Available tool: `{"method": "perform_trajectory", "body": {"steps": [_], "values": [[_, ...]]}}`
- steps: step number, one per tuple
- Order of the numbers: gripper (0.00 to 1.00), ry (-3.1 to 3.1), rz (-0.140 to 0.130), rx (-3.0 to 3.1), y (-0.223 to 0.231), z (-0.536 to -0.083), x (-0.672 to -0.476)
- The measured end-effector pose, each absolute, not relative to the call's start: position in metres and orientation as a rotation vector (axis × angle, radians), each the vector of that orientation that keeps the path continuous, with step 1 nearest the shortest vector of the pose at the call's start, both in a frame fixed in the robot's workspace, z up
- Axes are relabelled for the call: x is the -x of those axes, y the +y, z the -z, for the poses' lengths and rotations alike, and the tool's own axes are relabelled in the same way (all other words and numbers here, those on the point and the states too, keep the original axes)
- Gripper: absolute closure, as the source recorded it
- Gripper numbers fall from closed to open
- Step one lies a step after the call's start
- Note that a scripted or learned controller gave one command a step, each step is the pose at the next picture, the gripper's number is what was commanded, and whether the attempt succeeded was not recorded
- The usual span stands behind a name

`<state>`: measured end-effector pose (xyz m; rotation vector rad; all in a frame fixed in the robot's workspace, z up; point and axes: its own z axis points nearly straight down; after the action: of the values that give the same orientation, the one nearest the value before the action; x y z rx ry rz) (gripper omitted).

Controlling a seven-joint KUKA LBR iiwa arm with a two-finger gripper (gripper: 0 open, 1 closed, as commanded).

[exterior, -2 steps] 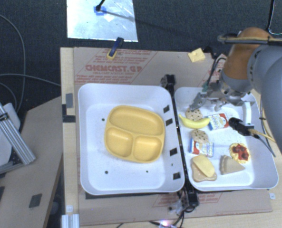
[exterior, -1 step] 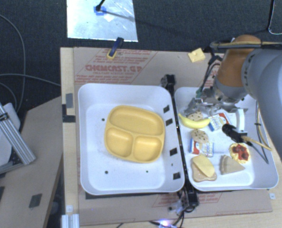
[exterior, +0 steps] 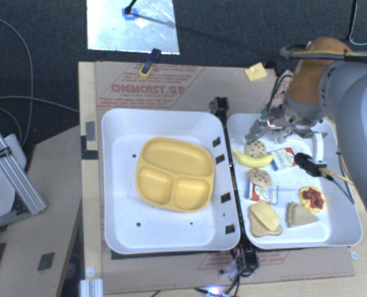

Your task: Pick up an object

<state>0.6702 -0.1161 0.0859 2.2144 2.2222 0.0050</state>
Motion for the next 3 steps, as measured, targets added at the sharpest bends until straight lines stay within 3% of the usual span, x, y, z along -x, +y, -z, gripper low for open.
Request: {"method": "perform_trajectory", "body": {"steps": [1,2,3], "values": [[1.0,2.224,-0.01,-2.209,-0.115,-0.098,-0.671],[0.0,2.224,-0.009,-2.209,-0.115,-0.098,-0.671],[0.0,2.222,-0.006,-2.207,-0.083,-0.088,-0.632]]}}
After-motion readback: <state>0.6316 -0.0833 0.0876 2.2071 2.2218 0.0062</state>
